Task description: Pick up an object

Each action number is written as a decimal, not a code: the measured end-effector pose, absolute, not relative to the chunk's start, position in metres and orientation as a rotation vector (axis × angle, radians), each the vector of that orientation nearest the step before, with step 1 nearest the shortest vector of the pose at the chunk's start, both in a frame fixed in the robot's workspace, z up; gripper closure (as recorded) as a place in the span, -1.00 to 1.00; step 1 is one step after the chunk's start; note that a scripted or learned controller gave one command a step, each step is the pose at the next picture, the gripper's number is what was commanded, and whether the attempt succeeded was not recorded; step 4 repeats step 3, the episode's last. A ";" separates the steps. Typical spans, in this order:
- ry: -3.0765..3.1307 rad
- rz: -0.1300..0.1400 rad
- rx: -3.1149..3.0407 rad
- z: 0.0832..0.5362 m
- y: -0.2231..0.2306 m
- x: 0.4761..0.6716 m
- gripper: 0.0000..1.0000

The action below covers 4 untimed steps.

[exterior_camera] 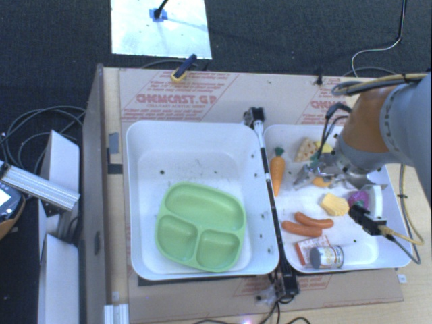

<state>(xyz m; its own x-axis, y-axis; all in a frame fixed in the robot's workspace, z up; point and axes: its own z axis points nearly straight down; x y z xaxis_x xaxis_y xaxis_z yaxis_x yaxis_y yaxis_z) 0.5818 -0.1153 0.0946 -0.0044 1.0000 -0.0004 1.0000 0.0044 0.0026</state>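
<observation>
- Left bin (pixel 138 181): white, holding a lime-green divided tray (pixel 200 225).
- Right bin (pixel 283 140): white.
- Carrot (pixel 277 169): orange with a green top.
- Two sausages (pixel 307 224): orange-red.
- Cheese wedge (pixel 307 149): pale yellow with holes.
- Block (pixel 335 204): yellow.
- Small item (pixel 359 198) beside it: purple, possibly a toy vegetable.
- Can (pixel 322 256): grey with a red-and-white label.
- Arm (pixel 405 120): grey with an orange band.

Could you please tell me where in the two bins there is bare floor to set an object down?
Left bin: a bare strip between its back wall and the green divided plate, plus a narrow margin left of the plate. Right bin: crowded, with the carrot, sausages, cheese, can and gripper; a small bare patch lies right of the can.
</observation>
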 end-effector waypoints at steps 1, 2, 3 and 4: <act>2.226 0.007 2.214 0.186 -0.031 0.599 1.00; 2.227 0.002 2.216 0.184 0.005 0.537 1.00; 2.226 0.004 2.216 0.200 0.046 0.571 1.00; 2.226 0.004 2.216 0.200 0.046 0.571 1.00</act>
